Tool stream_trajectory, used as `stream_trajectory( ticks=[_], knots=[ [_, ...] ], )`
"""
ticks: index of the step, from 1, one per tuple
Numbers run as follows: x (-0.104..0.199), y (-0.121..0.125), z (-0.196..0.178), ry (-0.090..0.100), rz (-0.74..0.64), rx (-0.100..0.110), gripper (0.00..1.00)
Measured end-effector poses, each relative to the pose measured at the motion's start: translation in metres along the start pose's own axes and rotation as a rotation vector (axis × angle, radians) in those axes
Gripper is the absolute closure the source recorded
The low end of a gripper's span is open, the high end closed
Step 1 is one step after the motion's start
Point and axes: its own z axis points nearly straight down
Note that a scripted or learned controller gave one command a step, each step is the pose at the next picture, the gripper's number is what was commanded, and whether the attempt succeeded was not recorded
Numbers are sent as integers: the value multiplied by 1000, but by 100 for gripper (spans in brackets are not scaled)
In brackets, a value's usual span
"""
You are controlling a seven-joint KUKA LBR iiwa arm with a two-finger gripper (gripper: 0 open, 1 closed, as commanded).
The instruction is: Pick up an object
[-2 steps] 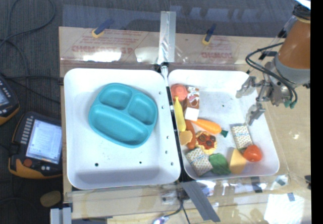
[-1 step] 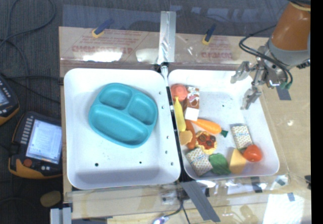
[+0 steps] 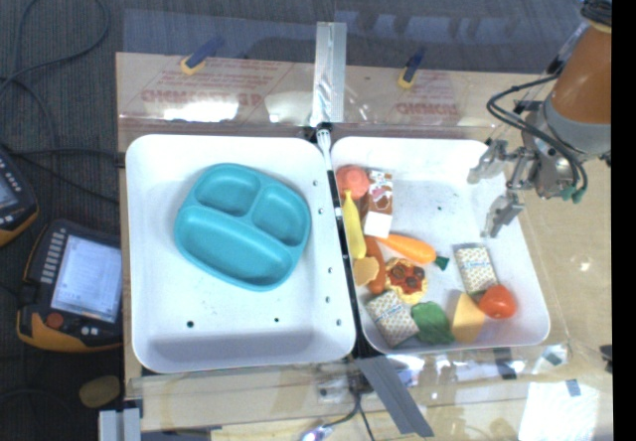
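Nearest the camera, along the bottom edge of the right bin [image 3: 537, 330], lies a row of toy food: a wrapped cracker packet [image 3: 392, 316] at about 7 o'clock in the bin, a green pepper [image 3: 431, 322] beside it, a yellow cheese wedge [image 3: 466, 317] and a red tomato [image 3: 498, 302] at 5 o'clock. A little farther in sit a pizza slice [image 3: 405, 276], a second packet [image 3: 475, 267], an orange carrot [image 3: 410, 247] and a yellow banana [image 3: 353, 224] against the left wall. At the bin's 11 o'clock are a pinkish-red fruit [image 3: 350, 178] and a small brown-and-white carton [image 3: 379, 201].

The left bin [image 3: 149, 330] holds a teal divided plate [image 3: 243, 223], roughly central.

Farther back, at the right bin's 2 o'clock edge, the claw [image 3: 505, 193] hangs above the rim with its two fingers spread apart and nothing between them (the nearest items lie well below and to its left). So, by my reading, the pick has not happened: every object rests in the bin, and the descent, closing and lift all remain.

Farthest, on the counter [image 3: 149, 101] beyond the bins, reddish printed lettering shows under clear film, too blurred and glared to read. The packets and the carton carry print that is likewise illegible.
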Motion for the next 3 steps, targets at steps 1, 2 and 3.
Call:
stream_trajectory(
  ticks=[1, 2, 3],
  knots=[
    [59, -6, 103, -11, 96, 1, 0],
    [29, -4, 97, 2, 82, 1, 0],
    [77, 18, 102, -13, 465, 1, 0]
  ],
)
